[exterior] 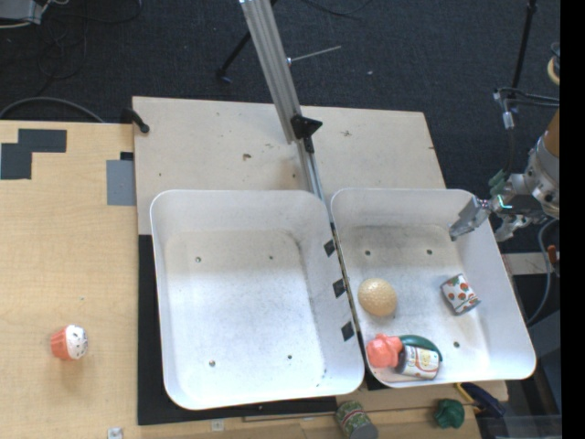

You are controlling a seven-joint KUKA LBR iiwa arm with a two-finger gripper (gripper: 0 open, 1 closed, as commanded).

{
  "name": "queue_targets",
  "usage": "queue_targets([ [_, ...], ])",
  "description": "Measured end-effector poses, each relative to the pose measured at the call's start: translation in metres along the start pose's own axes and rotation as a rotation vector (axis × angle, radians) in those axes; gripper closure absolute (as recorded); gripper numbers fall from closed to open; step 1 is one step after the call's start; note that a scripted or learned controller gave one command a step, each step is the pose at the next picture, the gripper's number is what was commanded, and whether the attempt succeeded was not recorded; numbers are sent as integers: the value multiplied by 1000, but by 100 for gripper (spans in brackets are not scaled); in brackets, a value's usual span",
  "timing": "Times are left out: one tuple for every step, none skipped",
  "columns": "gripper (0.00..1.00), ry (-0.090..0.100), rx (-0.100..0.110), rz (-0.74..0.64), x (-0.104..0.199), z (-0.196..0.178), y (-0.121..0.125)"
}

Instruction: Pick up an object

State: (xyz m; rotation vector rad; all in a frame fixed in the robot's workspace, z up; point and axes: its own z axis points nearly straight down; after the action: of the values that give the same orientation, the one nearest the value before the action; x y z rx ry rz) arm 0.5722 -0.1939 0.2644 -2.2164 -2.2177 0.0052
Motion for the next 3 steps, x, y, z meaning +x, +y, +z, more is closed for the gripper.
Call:
queue_targets([
  [0,-1,-4,-1,0,-2,1],
  [0,0,0,1,-4,44,-5],
  [0,0,1,1,-10,91,-8],
])
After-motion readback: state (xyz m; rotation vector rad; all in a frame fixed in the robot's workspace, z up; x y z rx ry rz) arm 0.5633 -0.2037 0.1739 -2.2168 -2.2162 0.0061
